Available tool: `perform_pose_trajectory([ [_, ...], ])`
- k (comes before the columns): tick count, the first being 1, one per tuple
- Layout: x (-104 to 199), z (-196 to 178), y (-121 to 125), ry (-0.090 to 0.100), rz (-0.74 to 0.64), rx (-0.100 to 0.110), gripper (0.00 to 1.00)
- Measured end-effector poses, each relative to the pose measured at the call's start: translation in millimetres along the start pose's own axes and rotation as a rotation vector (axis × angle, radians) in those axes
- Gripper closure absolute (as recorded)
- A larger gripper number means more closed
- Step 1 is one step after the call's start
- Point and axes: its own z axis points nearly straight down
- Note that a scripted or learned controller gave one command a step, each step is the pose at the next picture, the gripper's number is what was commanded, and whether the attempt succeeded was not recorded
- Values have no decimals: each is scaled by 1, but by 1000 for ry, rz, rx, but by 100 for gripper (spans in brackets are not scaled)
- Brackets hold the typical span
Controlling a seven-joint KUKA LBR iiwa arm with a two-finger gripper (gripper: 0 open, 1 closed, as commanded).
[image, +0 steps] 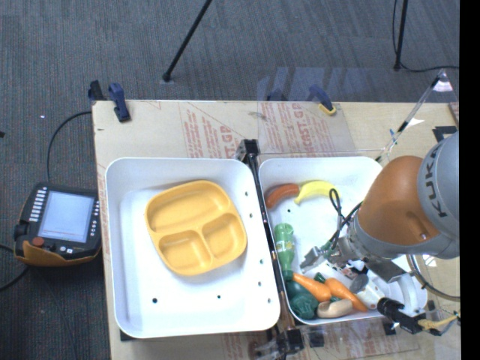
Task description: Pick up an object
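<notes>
A teach pendant [58, 225] is lying left of the counter [172, 126]; blue clamps [118, 101] are gripping its far edge.

Yellow tray [196, 226]: smooth plastic, soft sheen. Bins [135, 291]: smooth white plastic, slightly glossy. Surface [187, 130]: matt bare board, printed red. Floor [90, 36]: rough grey carpet. Banana [316, 190], carrot [312, 285]: glossy plastic. Arm's orange band [395, 201]: smooth, satin.
</notes>
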Motion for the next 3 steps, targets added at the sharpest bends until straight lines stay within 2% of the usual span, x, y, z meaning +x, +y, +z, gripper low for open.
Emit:
perform_pose_trajectory([
  [1, -5, 0, 0, 10, -11, 2, 0],
  [2, 2, 0, 0, 3, -232, 0, 0],
  [3, -11, 3, 70, 15, -273, 7, 0],
])
